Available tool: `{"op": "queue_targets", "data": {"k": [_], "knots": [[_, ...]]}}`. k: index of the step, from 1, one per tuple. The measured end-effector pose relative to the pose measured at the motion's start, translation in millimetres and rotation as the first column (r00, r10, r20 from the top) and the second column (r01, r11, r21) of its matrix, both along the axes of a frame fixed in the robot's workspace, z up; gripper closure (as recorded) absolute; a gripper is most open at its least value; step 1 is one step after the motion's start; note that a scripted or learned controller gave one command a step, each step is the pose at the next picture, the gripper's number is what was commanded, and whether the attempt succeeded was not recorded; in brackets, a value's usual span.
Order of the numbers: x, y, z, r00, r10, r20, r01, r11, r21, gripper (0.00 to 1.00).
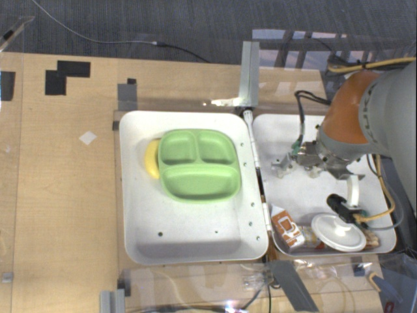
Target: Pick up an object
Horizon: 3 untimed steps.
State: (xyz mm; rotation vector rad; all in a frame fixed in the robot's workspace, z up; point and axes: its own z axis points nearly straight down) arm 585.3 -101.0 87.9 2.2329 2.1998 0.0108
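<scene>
Two white bins on a wooden counter.
Left bin: smooth green divided tray over a yellow thing. Right bin: white disc, brown packet; end effector state unclear.

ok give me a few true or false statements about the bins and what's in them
1. The green tray lies in the left bin. True.
2. A yellow object peeks out at the tray's left edge. True.
3. The white dish sits in the left bin. False: it is in the right bin, near its front edge.
4. The arm reaches over the left bin. False: it is over the right bin.
5. An orange-brown packet lies left of the white dish. True.
</scene>
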Motion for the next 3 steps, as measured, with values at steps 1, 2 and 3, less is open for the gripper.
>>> {"op": "queue_targets", "data": {"k": [1,2,3], "knots": [[19.8,18.0,0.0,0.915,0.403,-0.001,-0.403,0.915,-0.004,0.0],[76.1,3.9,-0.1,0.81,0.586,-0.012,-0.586,0.81,0.002,0.0],[4.7,-11.9,0.0,0.845,0.535,-0.003,-0.535,0.845,-0.005,0.0]]}}
